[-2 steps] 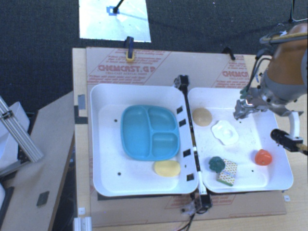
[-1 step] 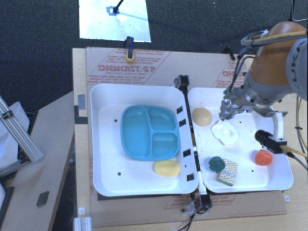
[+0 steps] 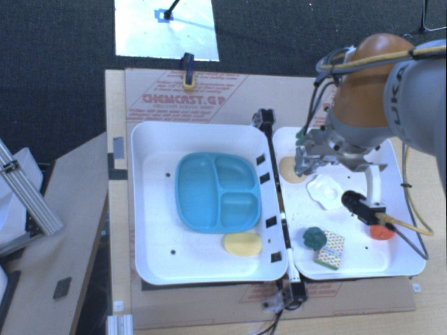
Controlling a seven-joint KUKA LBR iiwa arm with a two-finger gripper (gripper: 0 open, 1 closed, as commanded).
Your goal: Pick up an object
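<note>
The grey arm (image 3: 419,96) reaches in from the right side of the bench, its forearm angled down toward the left. The orange band (image 3: 374,82) bulges just above the wrist, with cables looping round it. Below the band the wrist bends down, and the gripper (image 3: 304,165) hangs low over the upper left part of the right bin (image 3: 398,257).

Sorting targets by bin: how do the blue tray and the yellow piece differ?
The blue tray is large, with three compartments; the yellow piece is small, a plain oval. The tray sits mid-bin; the yellow piece lies near the front edge, by the tray's corner. Both lie in the left bin.
</note>
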